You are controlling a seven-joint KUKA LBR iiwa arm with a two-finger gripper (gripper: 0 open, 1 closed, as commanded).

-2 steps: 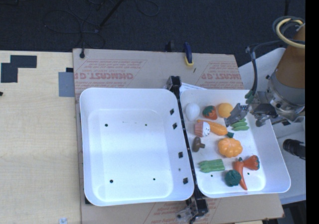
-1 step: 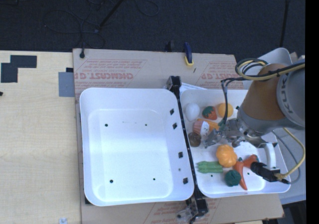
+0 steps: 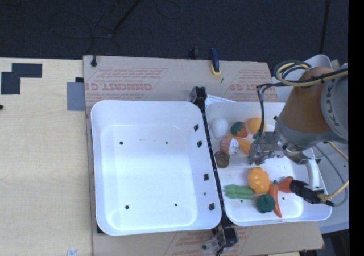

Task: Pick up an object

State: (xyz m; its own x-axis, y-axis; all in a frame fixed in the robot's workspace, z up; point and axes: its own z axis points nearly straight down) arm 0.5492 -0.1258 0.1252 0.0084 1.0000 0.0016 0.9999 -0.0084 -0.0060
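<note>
The tool (image 3: 260,152), its grip state not discernible, is lowered into the right bin (image 3: 307,210); a descent onto the orange toy (image 3: 259,180) at six o'clock is judged next.

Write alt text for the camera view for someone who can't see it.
A grey arm's gripper hangs low in the right bin among small toy foods, including an orange pepper and a white egg. The left bin sits alongside.
</note>
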